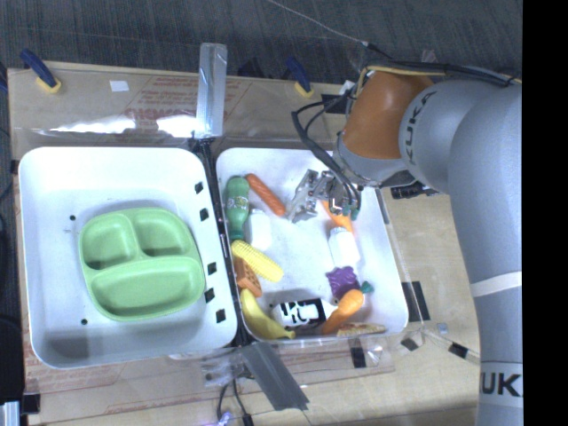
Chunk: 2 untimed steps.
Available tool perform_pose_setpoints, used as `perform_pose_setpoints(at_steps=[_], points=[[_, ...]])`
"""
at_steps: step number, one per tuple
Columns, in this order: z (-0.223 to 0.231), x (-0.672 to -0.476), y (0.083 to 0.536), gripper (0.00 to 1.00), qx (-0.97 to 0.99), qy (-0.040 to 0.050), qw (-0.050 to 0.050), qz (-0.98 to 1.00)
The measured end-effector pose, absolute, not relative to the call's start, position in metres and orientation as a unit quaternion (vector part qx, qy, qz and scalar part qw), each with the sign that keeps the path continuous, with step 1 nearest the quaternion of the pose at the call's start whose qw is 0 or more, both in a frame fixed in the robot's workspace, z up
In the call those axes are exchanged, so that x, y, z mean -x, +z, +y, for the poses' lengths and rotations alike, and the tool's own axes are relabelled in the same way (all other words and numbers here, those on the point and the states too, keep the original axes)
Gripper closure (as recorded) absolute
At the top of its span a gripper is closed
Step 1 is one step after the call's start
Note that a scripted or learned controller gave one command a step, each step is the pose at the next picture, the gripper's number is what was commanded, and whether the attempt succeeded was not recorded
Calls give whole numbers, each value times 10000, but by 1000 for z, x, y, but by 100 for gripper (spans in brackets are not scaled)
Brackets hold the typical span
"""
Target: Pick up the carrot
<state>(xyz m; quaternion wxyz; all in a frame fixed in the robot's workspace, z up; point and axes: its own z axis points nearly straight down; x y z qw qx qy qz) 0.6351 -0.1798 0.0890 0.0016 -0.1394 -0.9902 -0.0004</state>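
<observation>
Overhead, end effector low in the right bin, beside the carrot, grip state indiscernible.

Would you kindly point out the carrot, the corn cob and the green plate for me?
carrot (pixel 265 194), camera view, middle of its orange body.
corn cob (pixel 256 260), camera view, middle of the yellow cob.
green plate (pixel 138 298), camera view, floor of its large compartment.
</observation>
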Motion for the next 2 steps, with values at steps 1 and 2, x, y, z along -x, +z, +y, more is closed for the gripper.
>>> perform_pose_setpoints(at_steps=[1,2], points=[[-210,-566,93,100,-646,-1,-3,-9979],[-210,-566,93,0,-647,-2,-4,-9979]])
